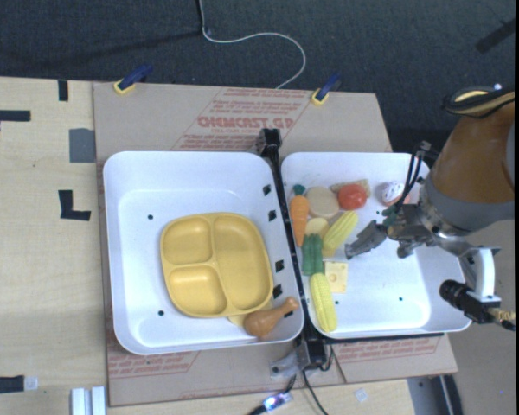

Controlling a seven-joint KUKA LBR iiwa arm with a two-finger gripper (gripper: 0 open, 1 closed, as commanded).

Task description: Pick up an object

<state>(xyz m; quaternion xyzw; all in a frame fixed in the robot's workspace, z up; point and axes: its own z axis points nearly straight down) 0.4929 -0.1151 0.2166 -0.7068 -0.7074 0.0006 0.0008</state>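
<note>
Lying along the divider side of the right bin, the toy food forms a cluster: a carrot, a corn cob, a tomato and a yellow cob nearest the front. The gripper hangs just right of the corn cob, pinching nothing; how its fingers stand I cannot tell. This looks like the approach step. Next it must descend squarely over one piece and close. The left bin holds a yellow tray and a drumstick.

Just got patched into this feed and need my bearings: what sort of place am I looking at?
Most likely a robot test bench in a lab, not a kitchen. Two shallow white plastic bins sit on taped-down brown cardboard, holding toy plastic food such as a yellow corn cob, with a grey arm's gripper reaching in.
</note>
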